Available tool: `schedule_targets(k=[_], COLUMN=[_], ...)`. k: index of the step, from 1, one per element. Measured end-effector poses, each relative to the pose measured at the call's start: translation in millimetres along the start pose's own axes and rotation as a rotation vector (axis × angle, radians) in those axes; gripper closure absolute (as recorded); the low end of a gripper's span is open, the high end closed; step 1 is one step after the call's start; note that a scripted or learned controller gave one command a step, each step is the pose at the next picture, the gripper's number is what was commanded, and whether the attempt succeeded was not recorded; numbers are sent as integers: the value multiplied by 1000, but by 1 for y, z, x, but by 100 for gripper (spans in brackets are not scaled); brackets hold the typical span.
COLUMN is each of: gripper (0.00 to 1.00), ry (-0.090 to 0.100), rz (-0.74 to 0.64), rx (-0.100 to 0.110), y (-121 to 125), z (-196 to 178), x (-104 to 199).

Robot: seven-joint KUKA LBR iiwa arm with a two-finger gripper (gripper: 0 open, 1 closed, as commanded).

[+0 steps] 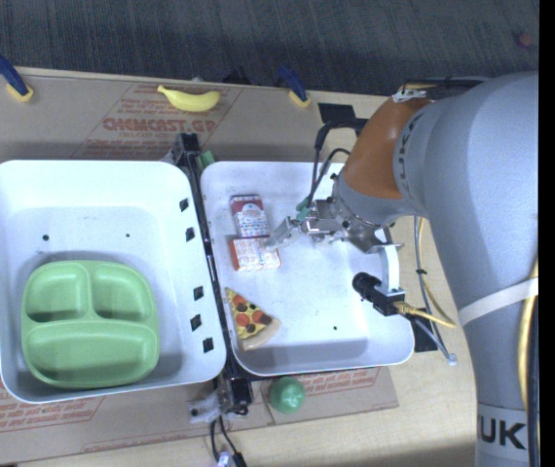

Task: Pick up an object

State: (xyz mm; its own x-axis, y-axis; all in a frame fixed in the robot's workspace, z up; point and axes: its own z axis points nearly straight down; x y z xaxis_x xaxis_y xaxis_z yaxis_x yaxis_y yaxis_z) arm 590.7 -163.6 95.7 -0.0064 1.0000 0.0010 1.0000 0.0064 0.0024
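Fingers point(279, 233) in the right bin point(355, 343) reach the small white-and-orange box point(254, 253); their spread is unclear

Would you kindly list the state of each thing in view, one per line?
Green tray: flat in the left bin, right way up.
Red box: flat in the right bin.
Small carton: flat, just below the red box.
Pizza slice: flat near the right bin's left wall.
Green ball: on the bench, outside the bins.
Banana: on the bench above the bins.
Pincer: beside the small carton, holding nothing visible.
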Motion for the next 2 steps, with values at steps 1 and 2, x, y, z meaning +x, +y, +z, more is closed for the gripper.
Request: schedule_targets(k=[1, 2], gripper=[100, 100], ry=[1, -1], rz=[-4, 2], rx=[-2, 3], y=[1, -50], z=[-11, -82], x=[1, -37])
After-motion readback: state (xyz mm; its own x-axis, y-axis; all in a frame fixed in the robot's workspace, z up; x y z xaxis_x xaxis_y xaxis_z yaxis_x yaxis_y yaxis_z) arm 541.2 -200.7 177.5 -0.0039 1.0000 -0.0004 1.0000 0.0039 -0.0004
